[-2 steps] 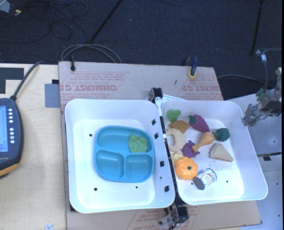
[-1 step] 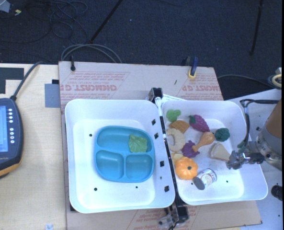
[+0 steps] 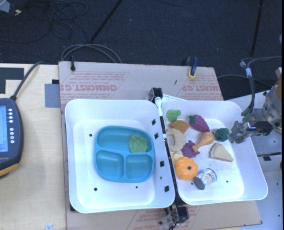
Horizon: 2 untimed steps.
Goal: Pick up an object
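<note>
The arm (image 3: pixel 275 104) shows grey and cream metal housings at the wrist, dark cables looping above, and a dull grey gripper (image 3: pixel 238 132) of blocky metal parts.

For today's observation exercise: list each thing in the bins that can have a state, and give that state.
Blue divided tray: flat in left bin, a green leaf in its upper right compartment.
Small can: on its side, right bin.
Orange pumpkin: upright, stem up.
Gripper: at right bin's right edge, beside dark green item.
</note>
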Tool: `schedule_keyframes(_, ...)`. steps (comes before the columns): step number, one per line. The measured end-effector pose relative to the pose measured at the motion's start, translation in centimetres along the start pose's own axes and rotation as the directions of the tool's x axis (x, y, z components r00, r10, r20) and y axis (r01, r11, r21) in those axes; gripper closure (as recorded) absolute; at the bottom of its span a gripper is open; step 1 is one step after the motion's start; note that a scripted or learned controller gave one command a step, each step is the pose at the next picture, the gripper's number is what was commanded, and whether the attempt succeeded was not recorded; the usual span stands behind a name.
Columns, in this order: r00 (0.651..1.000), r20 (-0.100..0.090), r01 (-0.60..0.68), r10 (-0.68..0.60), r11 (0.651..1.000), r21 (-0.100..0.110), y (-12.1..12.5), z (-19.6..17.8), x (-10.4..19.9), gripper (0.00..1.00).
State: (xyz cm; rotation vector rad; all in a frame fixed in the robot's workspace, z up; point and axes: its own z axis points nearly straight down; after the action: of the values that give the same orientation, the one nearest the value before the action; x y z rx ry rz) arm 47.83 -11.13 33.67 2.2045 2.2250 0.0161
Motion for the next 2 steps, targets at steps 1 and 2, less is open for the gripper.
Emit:
schedule_keyframes(1, 1.0, 0.001, -0.005, 0.005, 1.0, 0.008, -0.1, -7.4, 3.0, 1.0)
schedule_keyframes(2, 1.0, -0.001, -0.004, 0.004, 1.0, 0.027, -0.3, 3.5, 9.8, 1.0)
